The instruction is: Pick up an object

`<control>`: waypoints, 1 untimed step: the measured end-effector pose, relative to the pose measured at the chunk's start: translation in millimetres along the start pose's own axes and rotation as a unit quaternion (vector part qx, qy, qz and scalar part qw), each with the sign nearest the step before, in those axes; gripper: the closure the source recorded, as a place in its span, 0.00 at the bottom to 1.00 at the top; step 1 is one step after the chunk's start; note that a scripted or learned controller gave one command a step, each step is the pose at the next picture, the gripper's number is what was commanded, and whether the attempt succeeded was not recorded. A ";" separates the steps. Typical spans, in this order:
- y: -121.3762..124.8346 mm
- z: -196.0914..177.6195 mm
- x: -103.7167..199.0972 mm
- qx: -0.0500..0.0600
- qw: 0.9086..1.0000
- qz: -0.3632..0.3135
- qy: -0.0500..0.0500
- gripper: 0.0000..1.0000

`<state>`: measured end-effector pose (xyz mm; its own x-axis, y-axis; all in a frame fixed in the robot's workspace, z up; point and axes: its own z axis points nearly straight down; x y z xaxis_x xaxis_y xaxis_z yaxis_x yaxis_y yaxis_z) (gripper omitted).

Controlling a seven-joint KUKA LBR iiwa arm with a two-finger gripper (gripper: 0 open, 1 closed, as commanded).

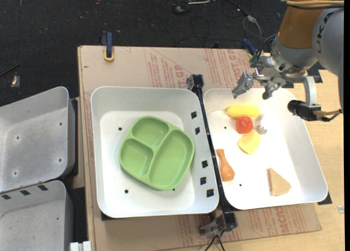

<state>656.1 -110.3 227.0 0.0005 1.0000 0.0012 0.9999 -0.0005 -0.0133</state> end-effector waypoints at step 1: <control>2.4 -8.9 0.3 -0.007 1.000 -0.001 -0.001 0.00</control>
